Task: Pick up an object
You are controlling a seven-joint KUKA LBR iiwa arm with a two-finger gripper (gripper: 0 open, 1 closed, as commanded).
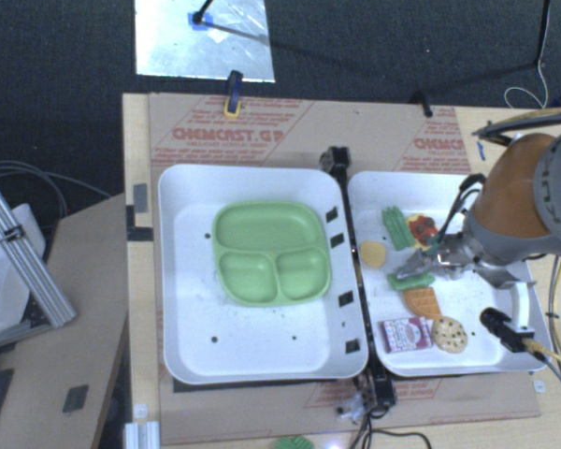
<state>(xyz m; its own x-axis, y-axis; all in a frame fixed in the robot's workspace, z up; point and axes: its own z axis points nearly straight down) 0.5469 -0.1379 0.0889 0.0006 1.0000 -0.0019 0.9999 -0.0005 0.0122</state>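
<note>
Right-hand bin, near its middle: the likeliest target is the orange wedge (422,300), a small toy piece lying flat on the floor of the right bin (449,187).
Gripper: the gripper (413,273) hangs low just above and beside that wedge, reaching in from the right; nothing is visibly between its tips, and whether it is released or clenched cannot be told at this size.
Why that pose: a low reach over the cluster suits a grab from above, since every piece lies flat.
Close neighbours: a green strip (395,226) and a red-and-yellow piece (422,225) lie just behind the gripper; a pale yellow disc (373,253) sits near the dividing wall.
Front of the bin: a red-and-white packet (406,334) and a speckled cookie (448,334) lie side by side, touching or nearly so.
Risk: the pieces are crowded, so a closing grip may nudge a neighbour.
Left bin (182,344): holds a green divided tray (271,251), well apart from the action.
</note>
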